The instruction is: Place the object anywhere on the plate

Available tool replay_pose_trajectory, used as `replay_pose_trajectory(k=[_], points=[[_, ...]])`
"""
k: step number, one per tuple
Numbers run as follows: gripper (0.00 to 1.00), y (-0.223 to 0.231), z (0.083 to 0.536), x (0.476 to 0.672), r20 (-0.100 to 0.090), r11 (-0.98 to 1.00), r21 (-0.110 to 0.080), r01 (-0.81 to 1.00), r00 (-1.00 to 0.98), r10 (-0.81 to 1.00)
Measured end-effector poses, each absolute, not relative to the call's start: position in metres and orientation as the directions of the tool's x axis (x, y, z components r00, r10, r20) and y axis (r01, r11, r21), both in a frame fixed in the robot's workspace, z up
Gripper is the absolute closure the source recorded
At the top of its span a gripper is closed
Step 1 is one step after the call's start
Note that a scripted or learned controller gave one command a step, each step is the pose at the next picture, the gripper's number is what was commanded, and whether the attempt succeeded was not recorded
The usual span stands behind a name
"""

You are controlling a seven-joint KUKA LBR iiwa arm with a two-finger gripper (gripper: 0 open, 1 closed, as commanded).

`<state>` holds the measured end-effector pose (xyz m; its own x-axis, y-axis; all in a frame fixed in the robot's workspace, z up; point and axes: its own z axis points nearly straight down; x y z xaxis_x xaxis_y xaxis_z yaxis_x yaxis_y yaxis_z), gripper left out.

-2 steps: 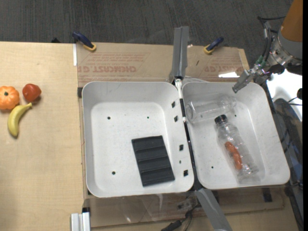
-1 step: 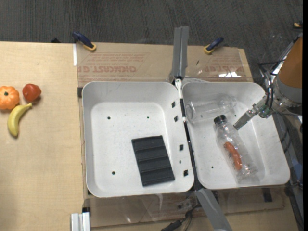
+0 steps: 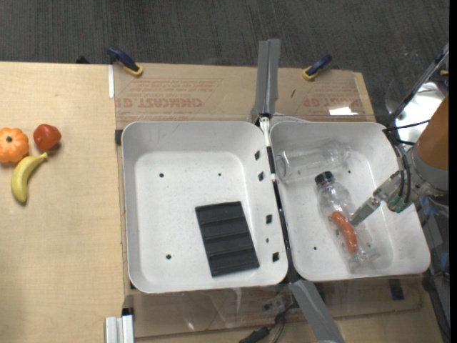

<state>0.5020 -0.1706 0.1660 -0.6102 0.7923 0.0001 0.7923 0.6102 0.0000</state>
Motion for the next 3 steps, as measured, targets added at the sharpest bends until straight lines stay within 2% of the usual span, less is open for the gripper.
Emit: replay_pose_trajectory(k=[1,2,3], points=[[0.00,-0.147,0.168,0.478,0.000,0.714,0.001,0.700,-0.714,0.700],[0.00,-0.093,0.227,0.550,-0.002,0.668,0.001,0.744,-0.668,0.744],[0.00,-0.102,0.118,0.481,0.001,0.850,0.000,0.527,-0.850,0.527]])
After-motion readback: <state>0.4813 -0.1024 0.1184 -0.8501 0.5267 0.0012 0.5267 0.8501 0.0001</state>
